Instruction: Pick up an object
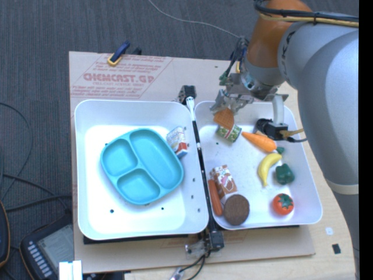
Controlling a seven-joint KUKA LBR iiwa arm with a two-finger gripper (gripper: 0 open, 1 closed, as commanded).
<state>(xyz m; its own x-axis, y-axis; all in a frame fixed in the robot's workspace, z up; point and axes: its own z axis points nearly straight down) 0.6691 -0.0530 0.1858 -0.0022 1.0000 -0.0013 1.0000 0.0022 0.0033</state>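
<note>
Grey arm w/ orange band reaching in from right, wrist tipped down over far-left corner of right-hand shallow white bin. Two-finger metal gripper poised directly above small can w/ orange top and green label, touching or just about. Likely target for the pick. Claw state: can't tell, since wrist body and can top overlap at this slant; no clear sight of can between the tips, so not calling it held.

Can tilted, leaning toward bin's far wall, prob. why approach comes steep from above.

Count, right bin: 1 can, 1 orange plastic carrot, 1 yellow banana, 1 dark green broccoli-like piece, 1 red tomato w/ green stem, 1 brown round disc, cookie-like, 1 small printed carton, 1 reddish sausage lying along the left wall. Loosely scattered, mostly apart, so room for the claw.

Left-hand white bin: 1 light blue three-compartment plastic tray, 1 small white-and-red packet just beside tray's right rim.

Both bins side by side on cardboard sheet w/ red print.
</note>
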